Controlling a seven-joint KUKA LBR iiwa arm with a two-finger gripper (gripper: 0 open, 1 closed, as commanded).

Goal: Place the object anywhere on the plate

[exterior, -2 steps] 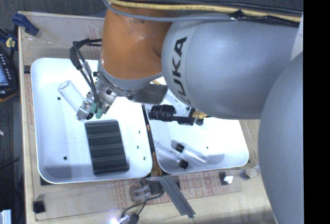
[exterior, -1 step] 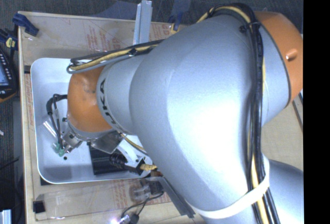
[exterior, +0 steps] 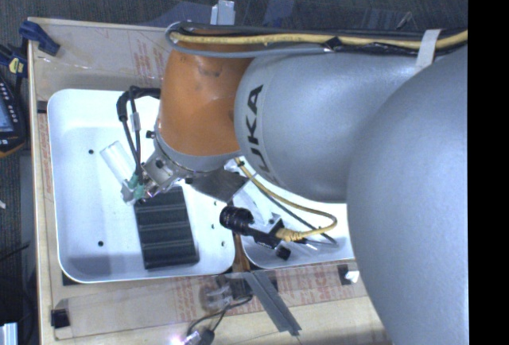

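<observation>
My gripper (exterior: pixel 140 205) hangs over the left white bin (exterior: pixel 79 121), below the orange band of the arm. Its fingers are spread open: a broad black ribbed finger (exterior: pixel 165 230) points toward the bin's near wall, and a translucent finger (exterior: pixel 118 159) points toward the far left. I see nothing held between them. A small green and white piece (exterior: pixel 135 191) sits where the two fingers meet; I cannot tell whether it is a loose object or part of the gripper. The arm's grey body hides most of the right bin (exterior: pixel 266 262) and whatever lies in it.
The large grey arm (exterior: pixel 358 145) covers the right half of the bench. Black and yellow cables (exterior: pixel 262 230) hang from the wrist over the divide between the bins. The left bin's floor shows bare white left of the gripper. A wooden bench frame (exterior: pixel 119 308) borders the bins.
</observation>
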